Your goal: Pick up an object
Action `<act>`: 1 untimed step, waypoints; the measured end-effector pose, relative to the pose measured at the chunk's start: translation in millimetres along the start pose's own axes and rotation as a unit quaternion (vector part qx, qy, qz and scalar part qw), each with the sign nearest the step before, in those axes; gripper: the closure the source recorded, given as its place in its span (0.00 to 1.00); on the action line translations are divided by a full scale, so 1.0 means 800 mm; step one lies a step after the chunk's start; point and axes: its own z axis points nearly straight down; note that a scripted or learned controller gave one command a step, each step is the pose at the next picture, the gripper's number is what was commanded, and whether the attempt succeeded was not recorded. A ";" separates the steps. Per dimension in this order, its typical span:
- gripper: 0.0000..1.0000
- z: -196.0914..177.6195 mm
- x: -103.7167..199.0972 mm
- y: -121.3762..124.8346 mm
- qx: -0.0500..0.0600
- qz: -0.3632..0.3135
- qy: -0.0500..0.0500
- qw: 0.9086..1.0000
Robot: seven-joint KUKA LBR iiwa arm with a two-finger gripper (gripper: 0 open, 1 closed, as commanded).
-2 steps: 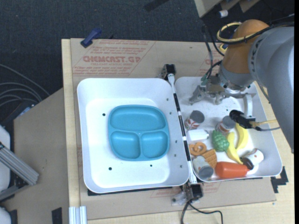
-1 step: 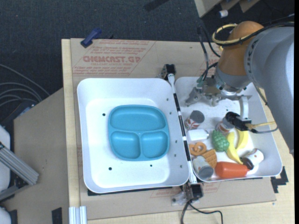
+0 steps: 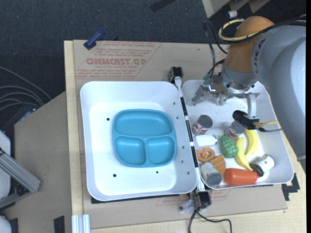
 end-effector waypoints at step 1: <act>0.00 0.001 -0.002 -0.107 0.001 0.001 0.000 1.000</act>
